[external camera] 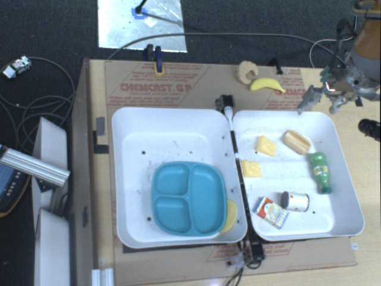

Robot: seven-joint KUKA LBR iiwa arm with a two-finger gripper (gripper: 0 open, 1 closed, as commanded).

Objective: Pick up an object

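I observe the end effector (326, 99) spread open, holding nothing, at two o'clock beyond the right bin (342, 154). I recommend descending squarely over the bread roll (296, 142) nearby.

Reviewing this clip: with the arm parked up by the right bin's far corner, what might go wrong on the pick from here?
1. The gripper hangs open outside the right white bin's far rim, so a descent here could clip that rim.
2. The green plastic bottle lies on its side and may roll away from the fingers.
3. The small white can with a dark end sits close against the red-and-white packet; a grasp there might nudge both.
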